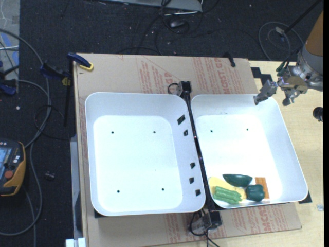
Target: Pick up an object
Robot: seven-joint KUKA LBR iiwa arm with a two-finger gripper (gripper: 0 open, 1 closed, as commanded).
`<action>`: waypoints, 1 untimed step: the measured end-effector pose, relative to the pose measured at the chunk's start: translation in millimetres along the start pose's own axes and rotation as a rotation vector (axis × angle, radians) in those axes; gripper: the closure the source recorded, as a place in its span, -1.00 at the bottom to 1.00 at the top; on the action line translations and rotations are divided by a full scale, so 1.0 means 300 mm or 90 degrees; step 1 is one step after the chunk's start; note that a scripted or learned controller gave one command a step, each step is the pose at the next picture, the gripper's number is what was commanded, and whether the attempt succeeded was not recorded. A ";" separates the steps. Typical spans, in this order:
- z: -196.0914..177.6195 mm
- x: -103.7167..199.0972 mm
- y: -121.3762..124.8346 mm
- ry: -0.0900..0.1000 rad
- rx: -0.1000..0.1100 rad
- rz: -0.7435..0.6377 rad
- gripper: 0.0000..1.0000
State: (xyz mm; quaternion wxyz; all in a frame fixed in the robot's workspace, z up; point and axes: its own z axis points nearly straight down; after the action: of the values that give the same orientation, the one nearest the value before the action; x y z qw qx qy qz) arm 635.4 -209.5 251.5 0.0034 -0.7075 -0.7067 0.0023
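One arm, upper right of the frame
Its gripper [275, 94] hangs spread and holding nothing above the right bin [288, 133] rim; red bench lettering unreadable.

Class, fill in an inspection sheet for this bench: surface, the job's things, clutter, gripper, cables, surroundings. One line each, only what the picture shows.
Surface: wooden board bearing a left bin and a right bin, side by side.
Job's things: in the right bin's near corner, a dark green bowl-like piece, a light green ridged piece, a teal piece, with yellow and orange bits beside them.
Clutter: a blue and yellow clamp at the board's far left corner.
Gripper: gripper above the right bin's far right corner, open, holding nothing.
Cables: loose cables on the floor at left.
Surroundings: dark floor, a yellow handheld device at left.
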 end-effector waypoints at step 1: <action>-0.017 0.002 0.005 -0.001 -0.005 -0.001 -1.00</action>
State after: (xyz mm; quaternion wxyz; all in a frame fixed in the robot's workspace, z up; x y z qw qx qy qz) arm 637.0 -209.0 256.6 -0.0001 -0.7069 -0.7073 -0.0001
